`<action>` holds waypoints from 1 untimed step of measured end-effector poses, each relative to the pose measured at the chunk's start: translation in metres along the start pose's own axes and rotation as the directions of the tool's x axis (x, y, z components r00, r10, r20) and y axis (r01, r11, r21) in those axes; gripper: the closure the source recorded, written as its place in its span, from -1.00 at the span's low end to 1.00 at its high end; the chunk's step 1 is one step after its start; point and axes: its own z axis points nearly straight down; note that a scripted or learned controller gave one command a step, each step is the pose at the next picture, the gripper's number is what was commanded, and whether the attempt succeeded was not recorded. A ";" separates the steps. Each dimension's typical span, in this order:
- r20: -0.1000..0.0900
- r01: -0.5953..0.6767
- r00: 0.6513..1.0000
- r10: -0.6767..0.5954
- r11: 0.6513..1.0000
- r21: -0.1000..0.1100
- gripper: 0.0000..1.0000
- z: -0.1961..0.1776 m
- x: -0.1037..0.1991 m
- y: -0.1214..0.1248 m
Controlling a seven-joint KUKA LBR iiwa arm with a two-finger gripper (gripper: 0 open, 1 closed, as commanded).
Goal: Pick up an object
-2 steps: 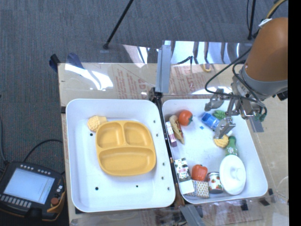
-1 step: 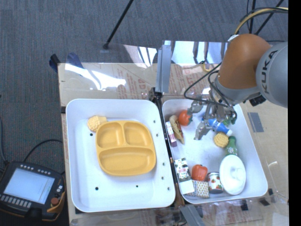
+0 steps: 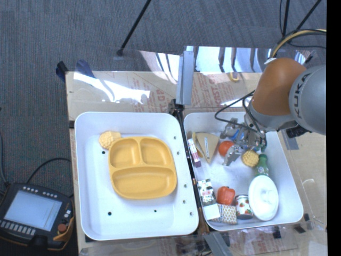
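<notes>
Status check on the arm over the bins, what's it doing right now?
Gripper low in right bin, fingers not readable. Yellow round piece and red piece right beside it, grasp unconfirmed. Green bottle and white lid crowd close.

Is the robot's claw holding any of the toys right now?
It cannot be told. The gripper sits low in the right bin, beside a red tomato toy and a yellow waffle-like round toy, but no toy is clearly between its fingers.

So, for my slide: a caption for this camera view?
Arm's gripper hovers in cluttered right bin; yellow tray in left bin.
</notes>
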 end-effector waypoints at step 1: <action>0.003 0.024 1.000 -0.024 1.000 -0.001 -1.00 -0.002 0.024 0.045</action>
